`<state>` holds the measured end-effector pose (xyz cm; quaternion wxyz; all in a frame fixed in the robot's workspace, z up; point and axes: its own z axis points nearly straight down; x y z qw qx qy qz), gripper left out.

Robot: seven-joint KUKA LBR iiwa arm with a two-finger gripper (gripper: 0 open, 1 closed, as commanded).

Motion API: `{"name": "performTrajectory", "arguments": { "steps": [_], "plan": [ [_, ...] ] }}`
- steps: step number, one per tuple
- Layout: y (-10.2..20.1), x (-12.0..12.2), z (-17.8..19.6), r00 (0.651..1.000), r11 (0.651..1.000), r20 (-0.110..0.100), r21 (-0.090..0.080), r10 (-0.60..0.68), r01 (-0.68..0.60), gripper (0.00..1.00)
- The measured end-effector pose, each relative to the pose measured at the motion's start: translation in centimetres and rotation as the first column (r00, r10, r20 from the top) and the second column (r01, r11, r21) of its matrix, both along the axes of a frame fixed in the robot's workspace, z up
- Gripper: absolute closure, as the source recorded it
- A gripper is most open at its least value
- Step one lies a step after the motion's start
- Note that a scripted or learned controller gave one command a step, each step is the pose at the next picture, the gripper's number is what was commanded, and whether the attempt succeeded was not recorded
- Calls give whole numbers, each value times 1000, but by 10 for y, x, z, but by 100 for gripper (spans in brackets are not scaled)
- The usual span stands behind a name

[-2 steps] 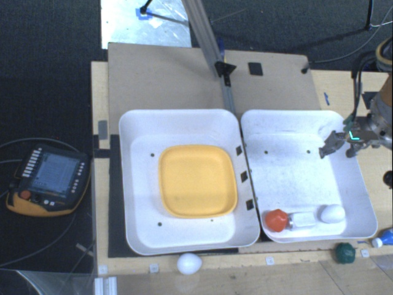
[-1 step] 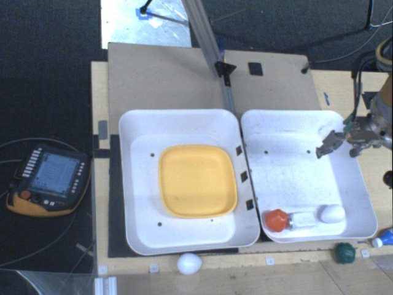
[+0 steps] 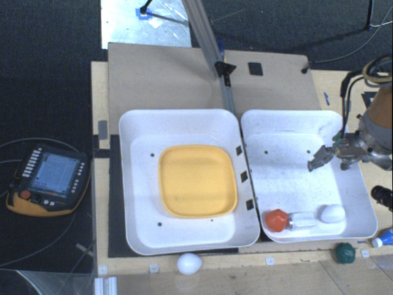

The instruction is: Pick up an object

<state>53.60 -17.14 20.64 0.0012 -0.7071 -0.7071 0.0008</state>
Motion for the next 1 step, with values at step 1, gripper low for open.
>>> {"name": "performTrajectory", "arguments": {
  "steps": [1],
  "plan": [
    [5, -1, -43, 1000, 1000, 0, 0, 1, -1, 0]
  ]
}}
